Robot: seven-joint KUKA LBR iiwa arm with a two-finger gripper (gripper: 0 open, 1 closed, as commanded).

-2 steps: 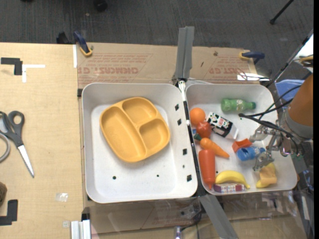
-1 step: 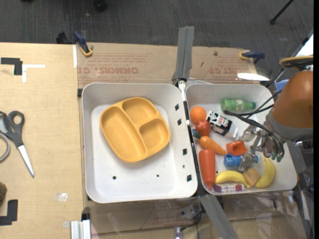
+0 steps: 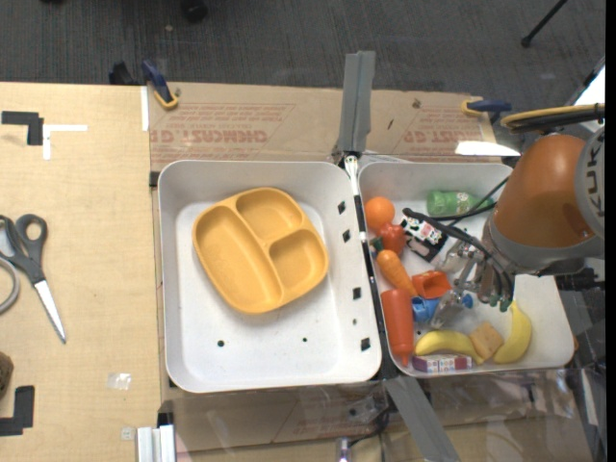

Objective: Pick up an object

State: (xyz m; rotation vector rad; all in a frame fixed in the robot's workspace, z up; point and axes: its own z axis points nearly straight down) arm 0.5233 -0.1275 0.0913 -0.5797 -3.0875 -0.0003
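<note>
Inside right bin (image 3: 539,354), toys crowd floor: carrot (image 3: 394,269), two bananas (image 3: 450,343), green bottle (image 3: 449,201); little free room. Gripper (image 3: 469,282) low among them near orange cup (image 3: 432,283); finger state unclear. Left bin (image 3: 183,345) holds yellow divided plate (image 3: 260,248).

The right bin (image 3: 553,354) is crowded with small toy foods and bits. An orange ball (image 3: 379,210) sits near its left wall, with a small red piece (image 3: 392,238) just below it, then a carrot (image 3: 396,269) lying at a slant, and a long red sausage-like piece (image 3: 397,321) running along that wall. A green bottle (image 3: 449,201) lies on its side toward the far edge. A black-and-white item (image 3: 421,233) lies between the ball and the bottle. Near the front, two bananas curve: one (image 3: 444,343) lying flat, the other (image 3: 519,334) more upright on the right. A tan block (image 3: 487,341) rests between them, and a small box (image 3: 443,363) lies just beside the front wall.
</note>
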